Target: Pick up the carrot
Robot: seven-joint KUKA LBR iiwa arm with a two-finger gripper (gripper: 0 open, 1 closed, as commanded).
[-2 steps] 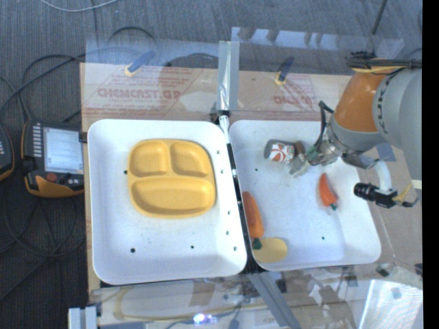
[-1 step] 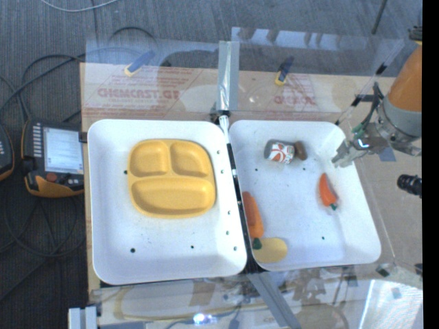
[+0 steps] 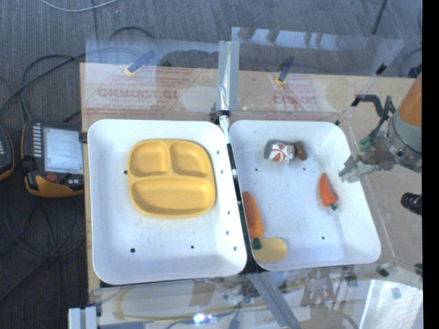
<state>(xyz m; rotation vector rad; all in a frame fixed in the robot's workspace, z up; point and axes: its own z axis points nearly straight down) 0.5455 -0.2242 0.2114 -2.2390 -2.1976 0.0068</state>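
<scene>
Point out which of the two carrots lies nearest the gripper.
The short carrot by the right bin's right wall: it lies just left of the gripper. The longer carrot rests against the bin's left wall.

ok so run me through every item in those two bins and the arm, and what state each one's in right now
yellow tray: upright in the left bin, nothing in it
left carrot: lying along the right bin's left wall
right carrot: lying loose near the right wall
small can: on its side
gripper: beside the right carrot

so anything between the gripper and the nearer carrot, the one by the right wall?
Nothing. In the camera view, only bare white floor of the right bin and its rim separate the gripper from that carrot.
</scene>
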